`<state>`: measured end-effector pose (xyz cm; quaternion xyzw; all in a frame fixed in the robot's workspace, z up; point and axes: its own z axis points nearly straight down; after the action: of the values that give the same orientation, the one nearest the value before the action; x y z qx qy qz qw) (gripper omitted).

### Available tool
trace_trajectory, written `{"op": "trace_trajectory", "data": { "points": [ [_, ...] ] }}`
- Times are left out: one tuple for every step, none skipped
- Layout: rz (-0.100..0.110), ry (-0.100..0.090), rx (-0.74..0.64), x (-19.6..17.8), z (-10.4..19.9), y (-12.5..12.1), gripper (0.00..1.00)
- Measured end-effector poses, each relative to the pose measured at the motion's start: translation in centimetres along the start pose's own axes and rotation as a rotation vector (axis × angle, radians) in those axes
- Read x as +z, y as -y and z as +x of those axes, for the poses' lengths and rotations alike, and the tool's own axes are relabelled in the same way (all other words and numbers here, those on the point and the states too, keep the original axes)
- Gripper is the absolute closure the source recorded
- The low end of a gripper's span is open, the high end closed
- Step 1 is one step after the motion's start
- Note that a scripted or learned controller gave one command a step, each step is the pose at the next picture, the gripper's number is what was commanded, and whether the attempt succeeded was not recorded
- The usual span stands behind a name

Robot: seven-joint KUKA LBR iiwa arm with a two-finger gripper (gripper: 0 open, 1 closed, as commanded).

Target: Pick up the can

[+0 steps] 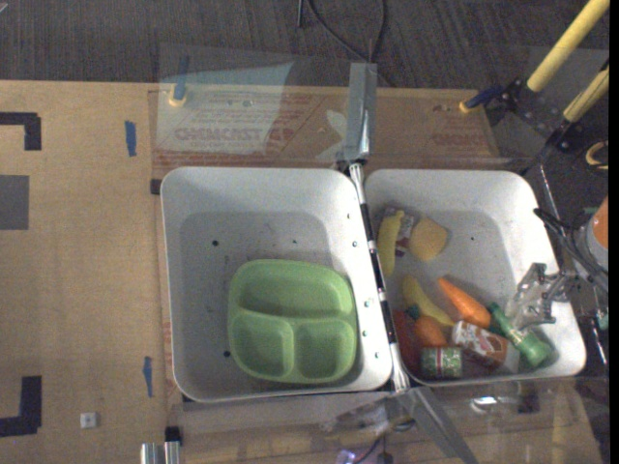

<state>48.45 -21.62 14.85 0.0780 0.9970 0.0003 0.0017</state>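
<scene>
Can (441,361) lies on its side at the right bin's (503,187) front wall, long axis running left-right. Jaws (538,293) hover up-right of it, well apart; whether parted or closed, I cannot tell.

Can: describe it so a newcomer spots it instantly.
Look in the right bin, at its near edge. The can lies on its side there, below an orange ball and left of a ketchup bottle. It alone is a short cylinder with a green-and-red label.
</scene>
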Motion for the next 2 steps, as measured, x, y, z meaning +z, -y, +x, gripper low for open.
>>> {"op": "trace_trajectory", "data": {
  "points": [
    [0.0, 0.005, 0.01, 4.1, -4.6, 0.0, 1.0],
    [0.0, 0.007, -0.117, 1.9, -11.3, -3.2, 1.0]
  ]
}}
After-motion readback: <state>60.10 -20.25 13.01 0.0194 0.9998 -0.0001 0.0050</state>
